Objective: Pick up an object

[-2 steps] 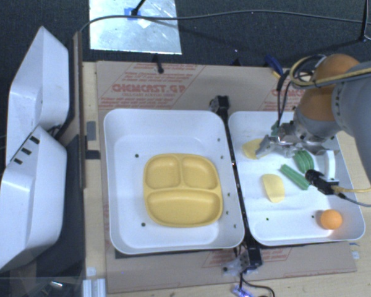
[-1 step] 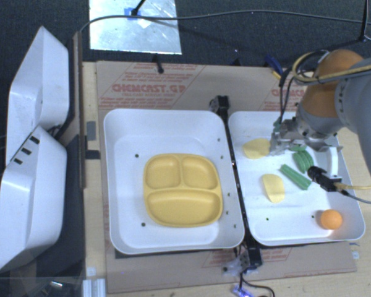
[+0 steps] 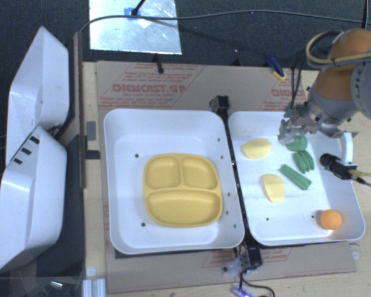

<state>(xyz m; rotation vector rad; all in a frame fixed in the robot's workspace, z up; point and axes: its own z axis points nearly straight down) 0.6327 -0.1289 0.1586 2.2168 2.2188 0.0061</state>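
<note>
A green piece (image 3: 298, 144) is seen directly under the gripper (image 3: 295, 133), near the right bin's (image 3: 343, 228) far edge; whether it is gripped cannot be told. Nearer lie two yellow pieces (image 3: 256, 148) and an orange ball (image 3: 330, 219). The left bin (image 3: 120, 166) is occupied by a yellow tray (image 3: 183, 189).

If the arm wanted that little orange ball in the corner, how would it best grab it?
Probably from straight above, fingers closing across the orange ball's widest middle. It is round, so any grip direction suits, but it sits near the right bin's front right corner. Placing the fingers along the diagonal, away from both walls, seems safest.
</note>
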